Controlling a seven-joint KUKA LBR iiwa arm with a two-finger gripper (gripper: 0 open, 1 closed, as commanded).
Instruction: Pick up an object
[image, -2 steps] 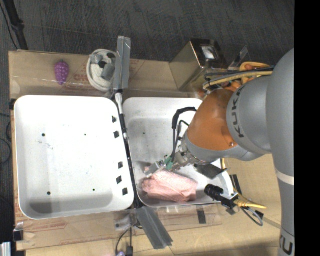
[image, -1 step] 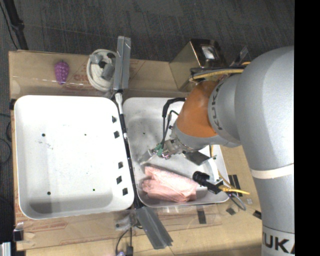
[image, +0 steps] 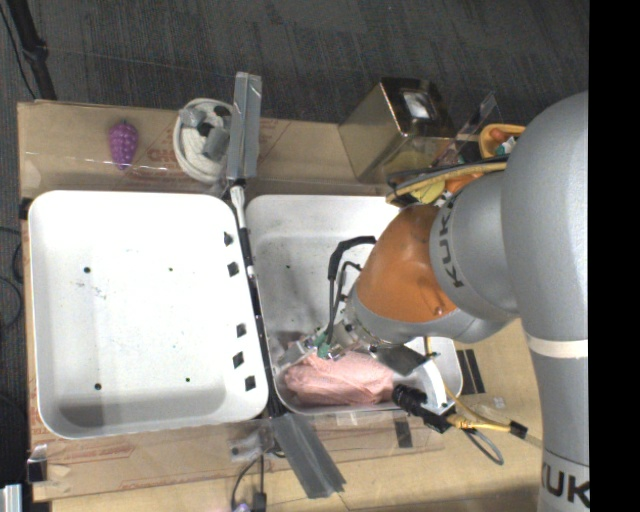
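The pale pink, soft, crumpled oblong object (image: 335, 378) lies in the right-hand shallow white bin (image: 300, 250), against that bin's front edge and nearer its front left corner. The grey arm with its orange band (image: 470, 270) comes in from the right, bends over the right bin's rear right corner and drops its wrist toward the bin's front. On the grey casing white letters read "KU" beside the orange band, and "KU" shows again at the lower right. The hand (image: 328, 345) sits low at the pink object's upper left end, just above or touching it; I cannot tell its state. The left-hand shallow white bin (image: 130, 300) is alongside. On the table's rear edge rest a brown cardboard box (image: 395, 130), a white coil (image: 200, 140) and a small purple knobbly object (image: 123, 143).
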